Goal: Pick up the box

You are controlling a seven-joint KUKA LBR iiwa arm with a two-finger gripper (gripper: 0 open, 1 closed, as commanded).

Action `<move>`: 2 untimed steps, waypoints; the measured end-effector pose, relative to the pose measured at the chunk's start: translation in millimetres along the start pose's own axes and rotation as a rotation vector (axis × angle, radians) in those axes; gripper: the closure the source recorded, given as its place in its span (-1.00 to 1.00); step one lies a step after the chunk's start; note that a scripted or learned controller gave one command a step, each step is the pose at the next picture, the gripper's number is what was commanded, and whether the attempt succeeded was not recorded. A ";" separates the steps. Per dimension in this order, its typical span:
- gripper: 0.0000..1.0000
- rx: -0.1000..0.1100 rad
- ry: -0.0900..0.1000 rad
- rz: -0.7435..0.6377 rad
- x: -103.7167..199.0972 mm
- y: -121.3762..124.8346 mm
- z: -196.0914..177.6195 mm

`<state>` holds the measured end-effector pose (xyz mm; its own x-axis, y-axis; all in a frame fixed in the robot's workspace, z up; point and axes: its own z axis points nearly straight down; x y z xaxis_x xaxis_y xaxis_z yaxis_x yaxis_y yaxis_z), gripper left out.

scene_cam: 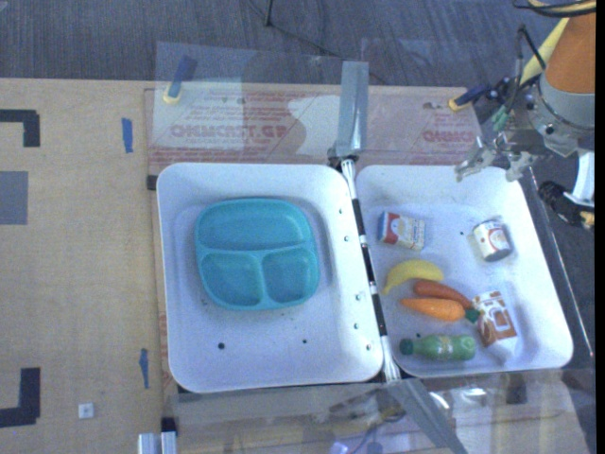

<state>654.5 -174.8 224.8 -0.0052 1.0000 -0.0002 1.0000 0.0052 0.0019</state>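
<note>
On my bench, the two white bins sit side by side, the left bin [189, 348] and the right bin [548, 339] touching along a central seam. I see a teal sectioned tray [256, 253] lying flat in the left bin, a little above its middle, with one wide compartment on top and two smaller ones below.

From the right, the arm [572, 60] reaches in at the top corner, its orange band showing above the grey wrist. The gripper [496, 164] hangs over the upper rim of the right bin, near its back right corner, and from this slant I cannot tell how it is set. It touches none of the items.

Among the items in the right bin, I see two small cartons. One box [402, 230], white with red and blue print, lies near the bin's upper left, close to the seam. The second box [496, 317], brown and white, lies toward the lower right. Between them sit a yellow banana [413, 273] and, just beneath it, an orange carrot [437, 305], touching the brown carton's left edge. A green bottle [440, 348] lies on its side along the lower wall. A small can [492, 240] rests well apart, toward the right wall, below the gripper.
</note>
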 end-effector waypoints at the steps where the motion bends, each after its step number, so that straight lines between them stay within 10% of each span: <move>1: -1.00 0.000 0.000 0.117 51.2 -2.1 127.5; 2: -1.00 -0.006 0.000 0.162 63.0 -52.4 136.3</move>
<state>602.0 -112.1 88.3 0.1563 0.9877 0.0001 0.9877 -0.1563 0.0079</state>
